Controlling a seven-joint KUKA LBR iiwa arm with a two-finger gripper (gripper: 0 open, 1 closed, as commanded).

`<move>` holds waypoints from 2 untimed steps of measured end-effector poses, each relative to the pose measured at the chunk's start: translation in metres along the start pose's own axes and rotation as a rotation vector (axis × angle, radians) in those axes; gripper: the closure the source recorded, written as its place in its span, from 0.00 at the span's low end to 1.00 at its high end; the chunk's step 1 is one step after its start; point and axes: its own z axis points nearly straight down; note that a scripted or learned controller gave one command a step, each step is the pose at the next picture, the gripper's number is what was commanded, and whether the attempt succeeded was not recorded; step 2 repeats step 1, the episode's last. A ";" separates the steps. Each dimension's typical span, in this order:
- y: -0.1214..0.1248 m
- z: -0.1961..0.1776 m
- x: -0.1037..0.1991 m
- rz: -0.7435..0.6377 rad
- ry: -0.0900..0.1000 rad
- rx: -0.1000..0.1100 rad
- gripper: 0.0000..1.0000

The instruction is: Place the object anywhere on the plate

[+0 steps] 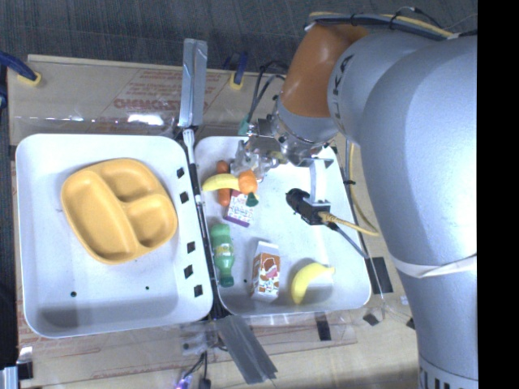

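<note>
Arm is reaching into the right bin [349,294] from the right. Jaws [253,162] are hanging low over a cluster: small banana [217,183], orange fruit [246,183], purple carton [239,207], all just beneath and left. Cannot tell how the jaws are standing. Yellow plate [117,209] is lying well left, in the left bin [49,298].

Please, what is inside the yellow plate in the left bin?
Nothing lies in the yellow plate: its three compartments show bare. No part of it is covered. The toy foods lie in the right bin, under the hand.
</note>
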 end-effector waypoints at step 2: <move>-0.019 -0.018 0.079 -0.092 -0.001 0.001 1.00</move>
